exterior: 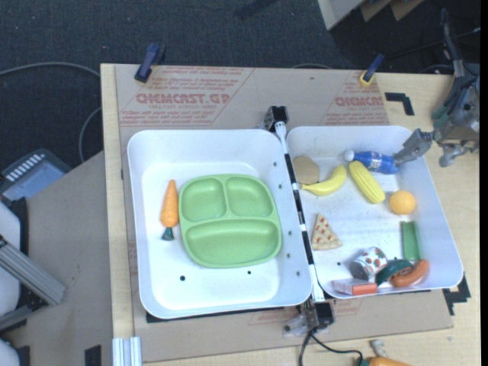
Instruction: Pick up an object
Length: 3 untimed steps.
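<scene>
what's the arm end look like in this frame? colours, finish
Little of it is in frame, at the right edge. The hand is grey metal, with a slim angled finger reaching toward the right bin. Behind it sits blocky grey hardware with teal-tinted parts. No markings legible.

A robotics lab: clamped bench board (229,97), white bins (145,227), trailing cables (46,71).

Bright, even overhead light — soft shadows, slightly blurry.
</scene>
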Each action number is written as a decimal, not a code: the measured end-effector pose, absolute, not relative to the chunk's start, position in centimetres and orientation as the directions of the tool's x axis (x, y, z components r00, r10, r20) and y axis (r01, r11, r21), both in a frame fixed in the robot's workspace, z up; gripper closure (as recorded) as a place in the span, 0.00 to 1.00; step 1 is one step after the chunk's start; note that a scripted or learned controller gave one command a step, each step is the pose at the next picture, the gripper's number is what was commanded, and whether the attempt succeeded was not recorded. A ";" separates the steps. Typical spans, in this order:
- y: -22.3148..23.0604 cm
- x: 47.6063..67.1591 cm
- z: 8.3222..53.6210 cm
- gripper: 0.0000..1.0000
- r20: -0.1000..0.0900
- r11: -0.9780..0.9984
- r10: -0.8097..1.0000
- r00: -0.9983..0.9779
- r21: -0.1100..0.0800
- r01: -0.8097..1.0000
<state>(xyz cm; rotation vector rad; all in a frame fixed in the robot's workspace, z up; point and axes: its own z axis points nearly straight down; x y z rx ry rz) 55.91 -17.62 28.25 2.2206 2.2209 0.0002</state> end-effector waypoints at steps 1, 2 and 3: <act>-13.8 60.7 19.0 0.00 0.001 0.001 1.000 -0.001 -0.002 1.000; -15.9 62.3 9.9 0.00 -0.003 0.000 1.000 0.000 0.009 1.000; -15.9 62.3 10.8 1.00 -0.003 0.000 1.000 0.001 0.007 1.000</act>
